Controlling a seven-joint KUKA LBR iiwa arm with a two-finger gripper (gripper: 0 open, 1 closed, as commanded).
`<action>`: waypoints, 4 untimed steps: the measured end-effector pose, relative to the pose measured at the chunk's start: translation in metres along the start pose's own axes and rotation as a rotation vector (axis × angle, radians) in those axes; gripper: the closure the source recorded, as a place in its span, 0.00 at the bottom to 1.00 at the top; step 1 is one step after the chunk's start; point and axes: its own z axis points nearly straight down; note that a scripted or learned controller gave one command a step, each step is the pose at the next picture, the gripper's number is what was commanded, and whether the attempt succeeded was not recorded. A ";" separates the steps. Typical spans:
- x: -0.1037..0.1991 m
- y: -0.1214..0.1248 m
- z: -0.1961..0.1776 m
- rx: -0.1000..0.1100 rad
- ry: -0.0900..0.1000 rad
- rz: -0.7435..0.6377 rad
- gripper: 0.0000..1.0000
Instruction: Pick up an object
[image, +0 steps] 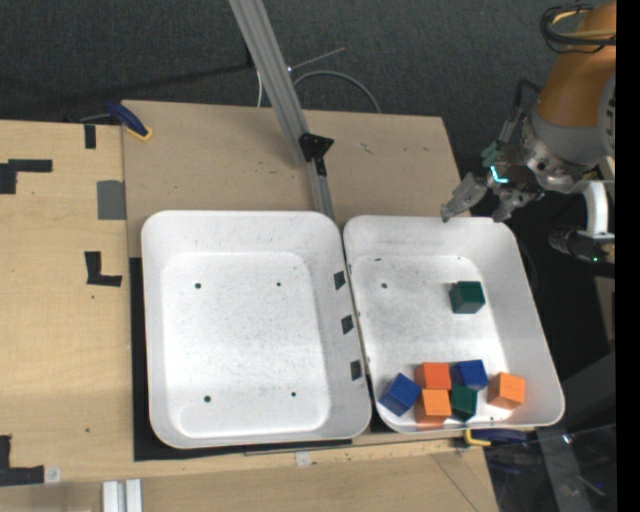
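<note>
Gripper (480, 203) over the right bin's (530, 300) far rim, fingers spread apart and holding nothing, dark green cube (466, 296) alone mid-bin, six blue, orange, green cubes (448, 389) clustered along its near wall

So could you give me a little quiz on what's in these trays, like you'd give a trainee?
1. True or false: the lone dark green block touches the other blocks.
2. Which bin holds all the blocks: the left bin or the right bin?
3. Multiple choice: the gripper is (a) over the block cluster, (b) above the right bin's far rim, (c) over the left bin.

Key: 1 false, it sits apart. 2 the right bin. 3 b.
</note>
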 end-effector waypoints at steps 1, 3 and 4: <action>0.000 0.001 -0.003 -0.004 -0.002 -0.001 0.00; 0.011 -0.002 0.095 -0.001 -0.002 -0.001 0.00; 0.018 0.001 0.142 0.000 -0.001 -0.001 0.00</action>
